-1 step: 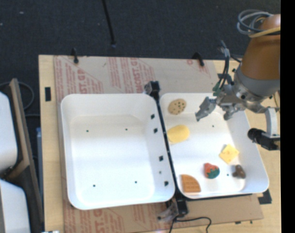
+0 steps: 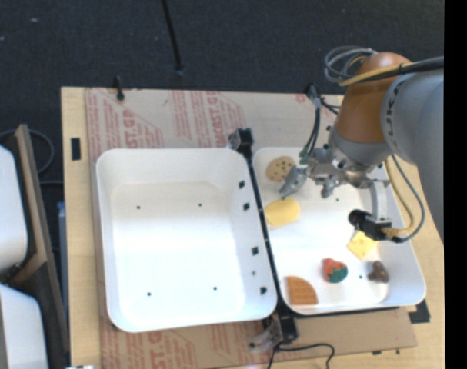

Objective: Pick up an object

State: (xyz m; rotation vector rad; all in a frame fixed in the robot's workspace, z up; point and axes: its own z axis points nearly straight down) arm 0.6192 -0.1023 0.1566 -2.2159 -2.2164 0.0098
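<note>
The right bin holds several small items. A yellow lemon-shaped piece lies by the bin's left wall, and a round tan cookie sits in the far left corner. My gripper hangs above the far part of this bin, just right of the cookie and above the yellow piece. Its fingers are spread open, with nothing between them. A yellow wedge, a red and green item, a small brown item and an orange waffle-like half disc lie nearer the front.
The left bin stands beside the right one, with a black divider rail between them. A black cable and fitting hangs from the wrist over the right bin. Cardboard lines the bench behind the bins.
</note>
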